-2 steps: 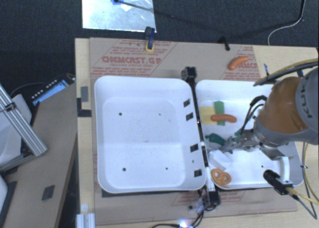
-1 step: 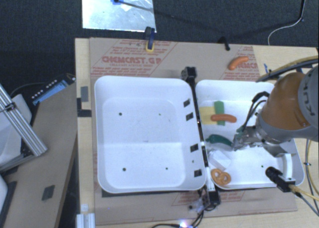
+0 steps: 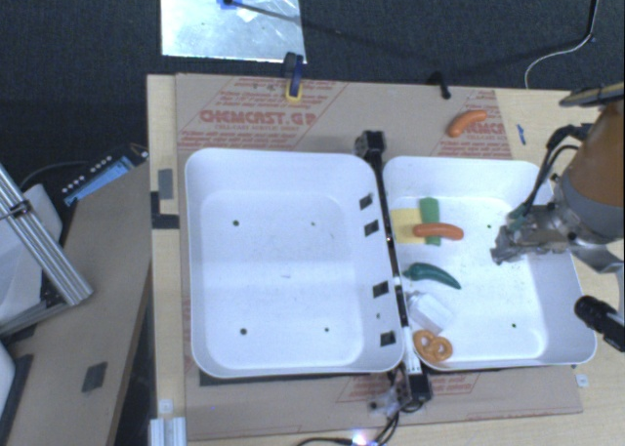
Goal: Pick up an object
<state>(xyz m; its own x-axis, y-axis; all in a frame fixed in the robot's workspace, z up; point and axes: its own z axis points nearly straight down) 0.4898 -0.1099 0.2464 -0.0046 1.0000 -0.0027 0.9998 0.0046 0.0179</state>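
Reaching in from the right edge of the frame, the grey arm (image 3: 596, 202) holds its gripper (image 3: 510, 244) low over the right-hand bin (image 3: 488, 181), in that bin's right half, over bare white floor. Whether its tips are spread or pressed together cannot be told; they are too small and blurred, and nothing shows between them.

Several small things lie along the left side of the right-hand bin, well apart from the gripper. An orange sausage-shaped toy (image 3: 438, 231) lies across a green block (image 3: 429, 214), with a yellow piece (image 3: 405, 223) just beside it to the left. Below these sits a dark green pepper-like toy (image 3: 433, 275), then a white object (image 3: 430, 312), hard to make out against the bin, and at the lower left corner an orange pretzel-shaped toy (image 3: 433, 344).

Left of centre, the left-hand bin (image 3: 283, 259) sits touching the other along a black-clipped seam. Another orange sausage-shaped piece (image 3: 466, 123) rests on the cardboard sheet (image 3: 264, 112) above the right-hand bin, outside it.
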